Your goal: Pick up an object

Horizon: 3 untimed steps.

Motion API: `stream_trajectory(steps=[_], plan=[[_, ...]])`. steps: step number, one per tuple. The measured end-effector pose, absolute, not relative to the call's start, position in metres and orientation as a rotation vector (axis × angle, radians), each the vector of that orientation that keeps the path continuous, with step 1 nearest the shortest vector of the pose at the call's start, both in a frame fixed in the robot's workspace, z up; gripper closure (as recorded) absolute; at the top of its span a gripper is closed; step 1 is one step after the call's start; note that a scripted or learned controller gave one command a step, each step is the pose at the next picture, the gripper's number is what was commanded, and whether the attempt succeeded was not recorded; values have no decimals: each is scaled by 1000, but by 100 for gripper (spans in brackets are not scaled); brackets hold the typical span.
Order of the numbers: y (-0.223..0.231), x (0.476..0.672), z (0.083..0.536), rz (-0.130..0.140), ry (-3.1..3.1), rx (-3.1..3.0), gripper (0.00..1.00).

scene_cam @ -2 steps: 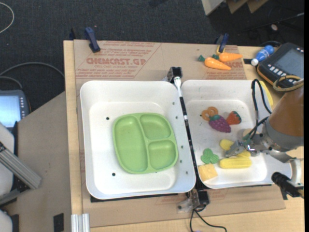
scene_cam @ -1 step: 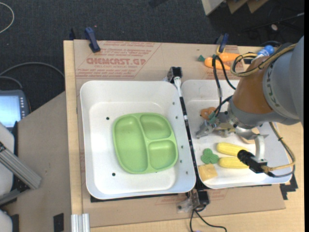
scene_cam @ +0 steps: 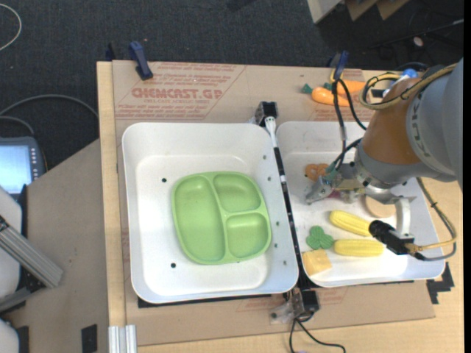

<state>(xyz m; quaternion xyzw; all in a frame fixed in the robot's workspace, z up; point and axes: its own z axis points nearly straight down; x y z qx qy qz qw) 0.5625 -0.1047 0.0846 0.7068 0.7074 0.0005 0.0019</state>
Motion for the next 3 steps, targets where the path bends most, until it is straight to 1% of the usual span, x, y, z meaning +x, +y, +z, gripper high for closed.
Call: stream_trajectory(steps=[1, 2, 3], plan=[[-108, 621, 85, 5, 2219, 2214, 0], [-108, 619, 96, 2, 2220, 2216, 100], [-32, 566, 190, 6, 2230, 2215, 100]])
